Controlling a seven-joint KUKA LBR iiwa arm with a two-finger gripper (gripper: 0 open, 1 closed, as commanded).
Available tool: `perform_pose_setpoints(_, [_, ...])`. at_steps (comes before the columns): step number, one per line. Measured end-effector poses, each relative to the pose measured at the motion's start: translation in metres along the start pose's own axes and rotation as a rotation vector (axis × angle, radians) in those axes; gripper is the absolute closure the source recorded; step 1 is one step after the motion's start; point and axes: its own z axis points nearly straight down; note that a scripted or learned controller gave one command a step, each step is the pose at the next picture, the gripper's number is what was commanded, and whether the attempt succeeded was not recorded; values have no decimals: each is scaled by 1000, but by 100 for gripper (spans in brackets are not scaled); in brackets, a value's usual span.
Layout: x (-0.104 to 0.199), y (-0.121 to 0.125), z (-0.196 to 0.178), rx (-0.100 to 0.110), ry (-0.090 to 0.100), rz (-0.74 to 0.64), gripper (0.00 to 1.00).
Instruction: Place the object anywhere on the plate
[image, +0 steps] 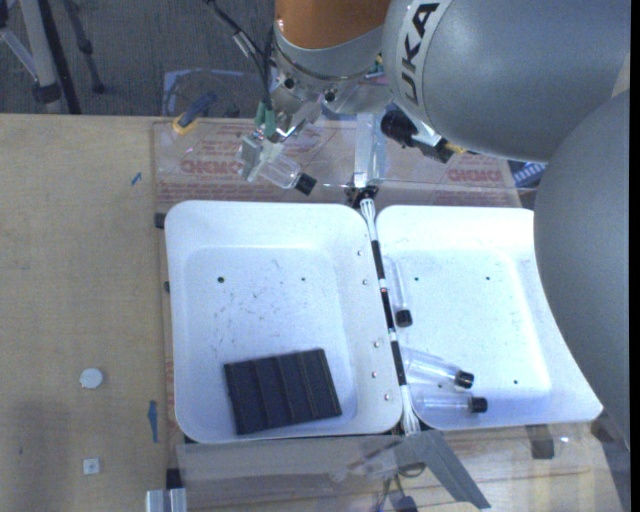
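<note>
A dark ridged plate (283, 390) lies flat in the front of the left bin (200, 250). My gripper (262, 155) hangs beyond that bin's back rim, up above the bench. It is shut on a clear tube with a black cap (288, 177), which sticks out at a slant below the fingers, its cap toward the right. The tube is well apart from the plate, which is at the opposite end of the bin.
The right bin (500, 260) holds three more clear tubes with black caps: one (397, 295) along its left wall and two (440, 370) (448, 405) near its front left corner. The arm's bulk covers the upper right.
</note>
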Motion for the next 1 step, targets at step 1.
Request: perform_pose_setpoints(1, [0, 1, -11, -5, -4, -1, 100])
